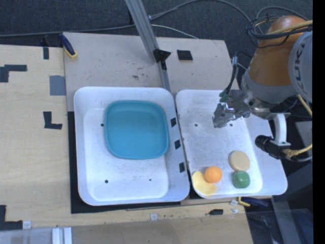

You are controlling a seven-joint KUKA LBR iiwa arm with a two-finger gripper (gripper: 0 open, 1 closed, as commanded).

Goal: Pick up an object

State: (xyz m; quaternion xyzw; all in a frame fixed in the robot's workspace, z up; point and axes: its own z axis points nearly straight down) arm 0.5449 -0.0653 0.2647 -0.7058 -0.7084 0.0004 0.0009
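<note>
The gripper hangs over the right bin's far half; its grip state cannot be told. The orange ball lies near the bin's near edge, beside a green ball.

Blue plate in left bin, well left of gripper. Metal pole slanting over worktop, up-left of gripper. Dark tape patches on worktop.
</note>
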